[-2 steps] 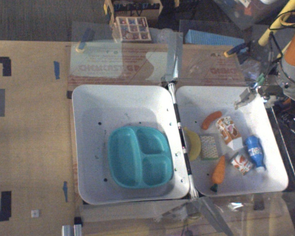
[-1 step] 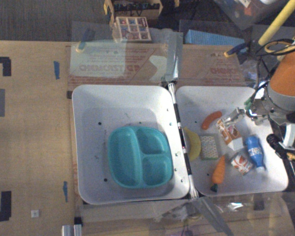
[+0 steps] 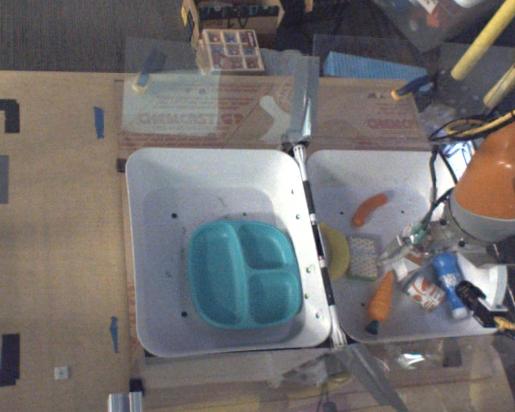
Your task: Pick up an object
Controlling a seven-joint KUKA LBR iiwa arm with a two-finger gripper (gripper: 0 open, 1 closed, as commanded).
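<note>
The left bin holds a teal divided plate lying flat toward its near side. The right bin is crowded: a yellow disc leans at its left wall, just beside a pale scouring pad. Near of the pad lies a toy carrot; right of that sit a red-and-white packet and a blue bottle, close together under the arm. The gripper hangs over the middle of this bin, and whether its tips are apart or together cannot be told. The orange sausage lies just far-left of the gripper, apart from it, on bare bin floor. Its long axis runs diagonally, near-left to far-right.
</note>
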